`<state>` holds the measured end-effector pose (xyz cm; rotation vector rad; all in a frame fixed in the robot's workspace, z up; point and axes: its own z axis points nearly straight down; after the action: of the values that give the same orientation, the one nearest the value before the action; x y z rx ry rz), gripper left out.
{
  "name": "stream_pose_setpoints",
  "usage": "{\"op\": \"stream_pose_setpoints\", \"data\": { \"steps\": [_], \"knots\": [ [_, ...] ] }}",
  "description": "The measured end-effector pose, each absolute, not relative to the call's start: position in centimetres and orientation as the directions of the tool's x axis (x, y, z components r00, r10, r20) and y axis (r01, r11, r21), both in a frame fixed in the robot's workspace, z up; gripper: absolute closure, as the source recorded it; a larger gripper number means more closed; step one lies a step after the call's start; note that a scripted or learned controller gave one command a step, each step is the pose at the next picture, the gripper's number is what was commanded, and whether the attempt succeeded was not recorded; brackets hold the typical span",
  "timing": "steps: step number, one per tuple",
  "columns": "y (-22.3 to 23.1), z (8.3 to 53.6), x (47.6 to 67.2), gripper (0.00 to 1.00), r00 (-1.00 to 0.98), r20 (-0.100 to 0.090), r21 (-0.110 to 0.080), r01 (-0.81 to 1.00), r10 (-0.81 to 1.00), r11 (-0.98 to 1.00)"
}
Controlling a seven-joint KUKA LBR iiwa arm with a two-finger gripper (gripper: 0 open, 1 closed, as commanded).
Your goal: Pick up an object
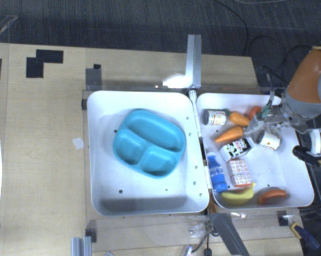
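Note:
The right bin (pixel 302 167) holds several objects. A small can (pixel 216 117) lies at its back left, with two orange carrots (pixel 231 134) beside it. A black-and-white carton (pixel 235 148) sits under the carrots, and a white cup (pixel 270 140) lies to their right. Toward the front are a blue bottle (pixel 218 176), a red-and-white box (pixel 239 171), a banana (pixel 238 196) and a red sausage-shaped piece (pixel 271 195). My gripper (pixel 260 122) hangs low over the back of this bin, between the upper carrot and the white cup.
The left bin (pixel 104 196) holds a blue divided plate (pixel 148 142). A metal post (pixel 194 63) rises behind the wall between the bins. The grey arm with its orange band (pixel 310 81) comes in over the right bin's back right corner.

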<state>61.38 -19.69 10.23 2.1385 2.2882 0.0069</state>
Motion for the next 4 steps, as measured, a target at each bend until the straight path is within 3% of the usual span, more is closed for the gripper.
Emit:
{"op": "stream_pose_setpoints", "data": {
  "steps": [1, 2, 3, 4],
  "knots": [
    [-19.5, 11.3, 61.6, 1.00, -0.070, -0.005, 0.015, 0.997, 0.998, 0.070],
    [-13.7, 22.3, 65.0, 1.00, -0.099, -0.002, 0.009, 0.995, 0.995, 0.099],
    [-7.1, 23.4, 66.6, 1.00, -0.138, -0.001, 0.006, 0.990, 0.990, 0.138],
    [-5.2, 25.1, 67.0, 1.00, -0.265, -0.003, 0.007, 0.964, 0.964, 0.265]
  ]
}}
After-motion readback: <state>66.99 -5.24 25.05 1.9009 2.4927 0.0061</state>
